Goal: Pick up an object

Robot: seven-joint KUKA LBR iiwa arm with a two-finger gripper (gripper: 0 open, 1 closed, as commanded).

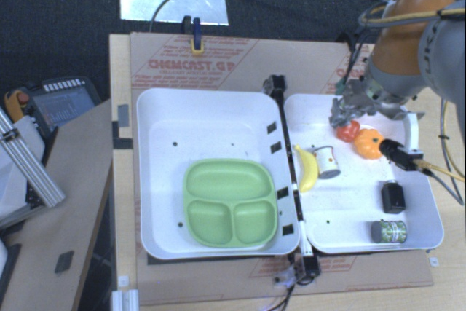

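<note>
From above, my gripper (348,115) hangs low in the right bin (422,229), just over a red object (348,131) beside an orange (368,144); I cannot tell how my jaws stand. A banana (309,169) lies nearby.

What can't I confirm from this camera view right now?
- End effector: finger state, blurred against the red object.
- Red object: identity and any grasp, partly covered by the end effector.
- Black block: too small to identify.
- Green can: label unreadable.
</note>
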